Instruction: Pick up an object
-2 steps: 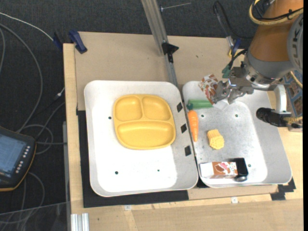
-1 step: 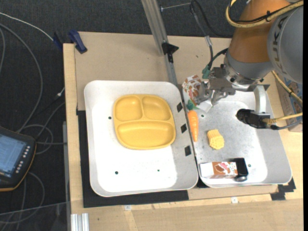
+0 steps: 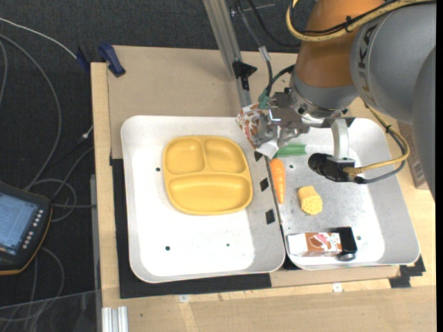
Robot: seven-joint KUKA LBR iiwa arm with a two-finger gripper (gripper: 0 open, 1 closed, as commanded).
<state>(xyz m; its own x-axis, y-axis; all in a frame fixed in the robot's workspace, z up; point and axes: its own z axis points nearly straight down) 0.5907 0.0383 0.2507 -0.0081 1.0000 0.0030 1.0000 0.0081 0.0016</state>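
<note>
An orange carrot point(image 3: 278, 179) with a green top lies lengthwise in the right bin point(image 3: 387, 244), near its left wall. A yellow corn piece point(image 3: 310, 200) rests just beside it.

plate point(image 3: 206, 174): plain yellow
left bin point(image 3: 145, 241): white, a few small dark dots
right bin point(image 3: 387, 213): white rim, grey speckled floor
carrot point(image 3: 278, 178): orange, green top
corn point(image 3: 310, 200): yellow
carton point(image 3: 318, 243): white and red-brown, black end
packet point(image 3: 250, 124): white with red print
arm point(image 3: 360, 40): grey, orange band
cable point(image 3: 377, 166): yellow
bench point(image 3: 107, 151): pale wood
clamp point(image 3: 111, 59): blue
floor point(image 3: 41, 68): dark grey
</note>
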